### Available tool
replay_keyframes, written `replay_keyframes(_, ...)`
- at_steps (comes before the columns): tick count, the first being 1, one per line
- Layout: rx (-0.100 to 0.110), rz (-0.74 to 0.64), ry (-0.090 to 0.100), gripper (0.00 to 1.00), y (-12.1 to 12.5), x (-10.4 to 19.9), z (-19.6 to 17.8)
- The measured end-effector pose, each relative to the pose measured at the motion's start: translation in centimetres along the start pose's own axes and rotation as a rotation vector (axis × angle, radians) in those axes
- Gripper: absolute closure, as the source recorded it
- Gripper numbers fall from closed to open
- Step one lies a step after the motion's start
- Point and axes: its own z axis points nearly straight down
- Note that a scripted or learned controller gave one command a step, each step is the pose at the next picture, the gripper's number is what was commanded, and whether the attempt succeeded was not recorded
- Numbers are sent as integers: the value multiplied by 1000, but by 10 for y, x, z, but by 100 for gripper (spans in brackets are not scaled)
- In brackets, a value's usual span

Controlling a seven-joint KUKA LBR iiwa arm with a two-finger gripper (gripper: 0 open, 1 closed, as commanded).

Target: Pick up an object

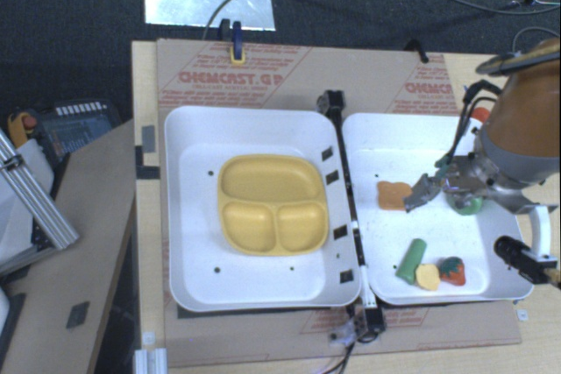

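Look at your claw (427,188) first. It hangs low over the right bin (386,280), on the end of the grey arm (517,144) with the orange band that comes in from the right. Its dark fingers point to the left, toward the middle of that bin. You cannot tell from here if the fingers are spread or pressed together, because they are small and dark. Nothing can be seen between them.

Just beside the fingertips, to their left, lies a flat orange piece (394,194). It looks very close to the tips, maybe touching, but that is hard to tell. Under the wrist, a little to the right of the claw, a small green thing (466,206) peeks out; the arm hides most of it.

Nearer the front edge of the same bin you have three more toys, close together. A green stick (410,259) leans at a slant. A small yellow piece (427,278) sits right next to its lower end. A red and green piece (451,270) sits just to the right of the yellow one.

The left bin (188,215) holds a yellow tray (271,203) with three sections, right in its middle. Both bins sit side by side on a brown board (289,70) on the desk (144,74).
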Motion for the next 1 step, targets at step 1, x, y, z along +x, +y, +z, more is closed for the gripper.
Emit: replay_keyframes(1,-12,-2,-1,0,2,0,-6)
